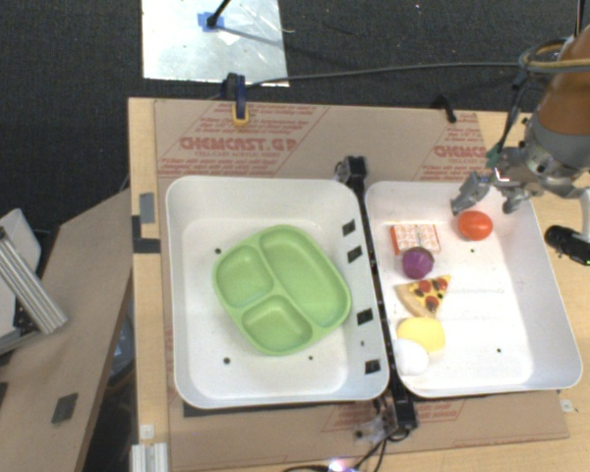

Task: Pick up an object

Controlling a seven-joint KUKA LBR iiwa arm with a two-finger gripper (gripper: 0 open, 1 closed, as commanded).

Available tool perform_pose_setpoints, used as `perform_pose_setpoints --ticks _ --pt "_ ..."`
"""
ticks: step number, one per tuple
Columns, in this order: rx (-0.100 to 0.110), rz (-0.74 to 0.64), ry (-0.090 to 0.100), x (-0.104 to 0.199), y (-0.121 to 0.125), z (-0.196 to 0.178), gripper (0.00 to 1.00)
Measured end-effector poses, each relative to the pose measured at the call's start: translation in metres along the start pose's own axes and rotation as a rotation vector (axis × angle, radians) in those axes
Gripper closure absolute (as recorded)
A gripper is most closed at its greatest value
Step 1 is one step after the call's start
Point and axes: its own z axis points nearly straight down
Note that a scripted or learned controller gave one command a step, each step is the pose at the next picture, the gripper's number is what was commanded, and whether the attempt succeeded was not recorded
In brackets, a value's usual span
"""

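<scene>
Orange and round, a smooth tomato [475,225] lies in the right bin [531,313], near its far wall. Beside it are a red-white packet [415,236], a purple ball [418,261], a pizza slice [425,294], a yellow lemon [422,334] and a white egg [411,357]. In the left bin [202,264] rests a green divided plate [279,289]. The gripper [490,198] hangs just above the tomato, fingers spread, pinching nothing.

Right bin [531,352] right half open; toys [419,264] crowd divider side, seemingly touching.
</scene>
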Motion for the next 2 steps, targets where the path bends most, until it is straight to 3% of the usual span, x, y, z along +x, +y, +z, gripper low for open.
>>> perform_pose_setpoints --ticks 1,2 --pt "-0.013 -0.002 -0.002 0.000 0.003 -0.008 0.00" --pt "-0.011 -0.001 -0.002 -0.003 0.003 0.034 0.00"
